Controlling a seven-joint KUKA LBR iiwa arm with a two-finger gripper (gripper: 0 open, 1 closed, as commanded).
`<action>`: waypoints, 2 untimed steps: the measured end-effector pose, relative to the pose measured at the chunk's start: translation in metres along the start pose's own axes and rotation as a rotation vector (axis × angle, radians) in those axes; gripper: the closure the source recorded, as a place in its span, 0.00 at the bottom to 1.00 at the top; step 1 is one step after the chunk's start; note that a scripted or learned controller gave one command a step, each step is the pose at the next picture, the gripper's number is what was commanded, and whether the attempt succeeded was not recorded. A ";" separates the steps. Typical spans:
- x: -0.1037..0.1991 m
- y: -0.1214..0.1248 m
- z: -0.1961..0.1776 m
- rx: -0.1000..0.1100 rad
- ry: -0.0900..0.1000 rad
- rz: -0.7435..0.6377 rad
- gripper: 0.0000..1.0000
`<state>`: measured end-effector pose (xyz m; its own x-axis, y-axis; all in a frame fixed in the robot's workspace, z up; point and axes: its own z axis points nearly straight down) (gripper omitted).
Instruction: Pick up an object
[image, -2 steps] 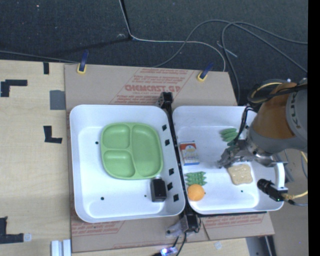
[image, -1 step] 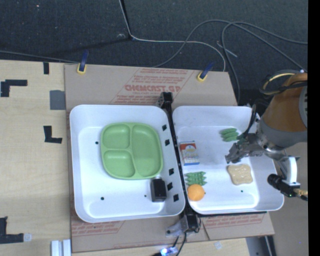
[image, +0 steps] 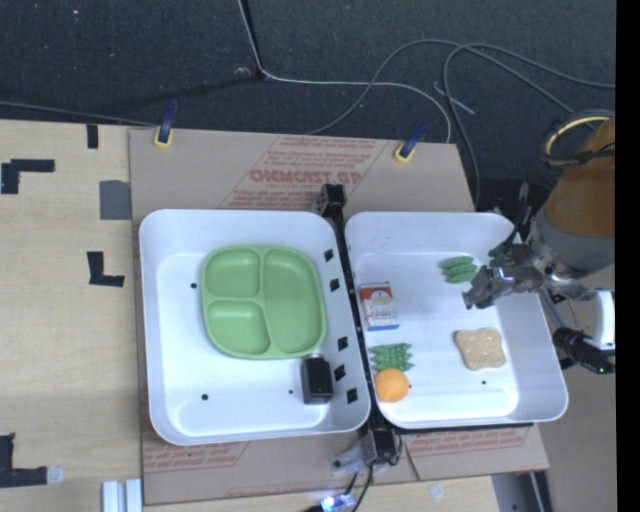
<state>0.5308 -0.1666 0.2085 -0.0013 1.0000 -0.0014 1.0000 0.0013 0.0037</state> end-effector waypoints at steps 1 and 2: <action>0.000 0.001 -0.017 0.003 0.001 0.000 1.00; 0.050 0.003 -0.006 0.005 0.002 -0.003 1.00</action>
<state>0.5342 -0.1162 0.2148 -0.0047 1.0000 0.0004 1.0000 0.0047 -0.0014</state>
